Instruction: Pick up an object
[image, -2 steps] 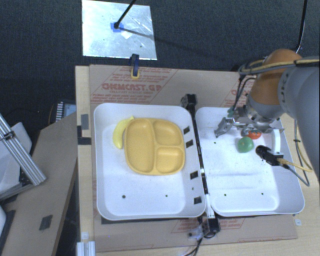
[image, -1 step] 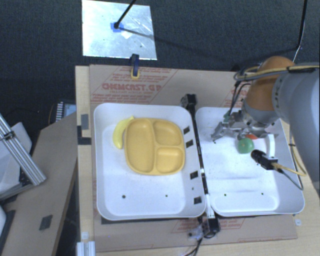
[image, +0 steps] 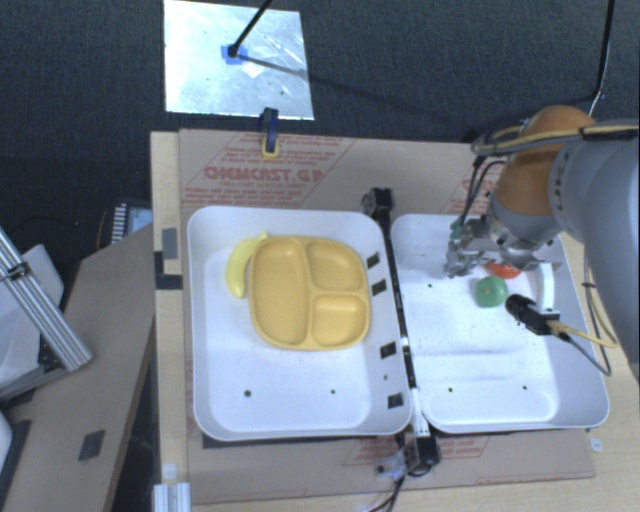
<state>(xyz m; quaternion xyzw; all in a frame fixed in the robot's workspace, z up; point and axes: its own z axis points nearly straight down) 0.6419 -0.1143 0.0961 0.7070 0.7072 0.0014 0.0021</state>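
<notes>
In the right bin (image: 500, 400) a small green round object (image: 489, 291) lies near the far side. A red-orange object (image: 503, 269) lies just behind it, partly hidden by the wrist. My gripper (image: 459, 260) hangs low over the far left part of the right bin, a little left of the green object and apart from it. Nothing shows between its tips.
The left bin (image: 250, 400) holds a yellow divided plate (image: 305, 292) with a yellow banana (image: 240, 265) along its left edge. A black divider (image: 392, 300) runs between the bins. The arm's grey body (image: 600, 190) covers the right bin's far right corner.
</notes>
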